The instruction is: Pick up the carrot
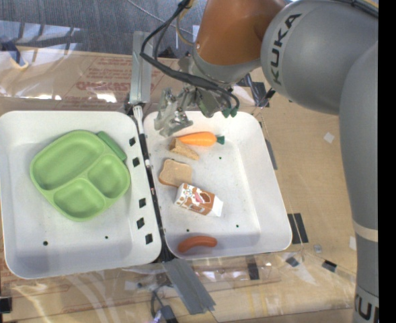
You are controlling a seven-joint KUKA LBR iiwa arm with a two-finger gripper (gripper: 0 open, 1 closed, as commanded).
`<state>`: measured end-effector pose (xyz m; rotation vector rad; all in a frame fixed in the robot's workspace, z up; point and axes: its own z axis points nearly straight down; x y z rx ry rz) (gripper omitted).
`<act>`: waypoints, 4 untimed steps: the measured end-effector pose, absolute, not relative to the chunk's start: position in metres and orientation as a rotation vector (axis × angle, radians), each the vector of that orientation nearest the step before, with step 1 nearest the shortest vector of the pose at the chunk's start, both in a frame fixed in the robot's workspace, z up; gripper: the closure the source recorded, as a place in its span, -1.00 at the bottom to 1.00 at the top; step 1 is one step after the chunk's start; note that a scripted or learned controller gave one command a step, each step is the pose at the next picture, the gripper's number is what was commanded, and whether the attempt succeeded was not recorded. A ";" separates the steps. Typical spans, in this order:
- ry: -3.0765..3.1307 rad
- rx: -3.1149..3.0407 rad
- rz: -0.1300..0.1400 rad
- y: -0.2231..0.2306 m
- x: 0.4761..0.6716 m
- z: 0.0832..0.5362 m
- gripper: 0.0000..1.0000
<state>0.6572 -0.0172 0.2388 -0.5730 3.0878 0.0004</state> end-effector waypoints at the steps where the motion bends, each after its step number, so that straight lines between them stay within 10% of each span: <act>1: 3.084 -0.576 -0.002 -0.016 0.658 0.250 1.00; 2: 3.050 -0.761 0.003 0.043 0.621 0.191 1.00; 4: 3.039 -0.766 -0.001 0.044 0.624 0.214 1.00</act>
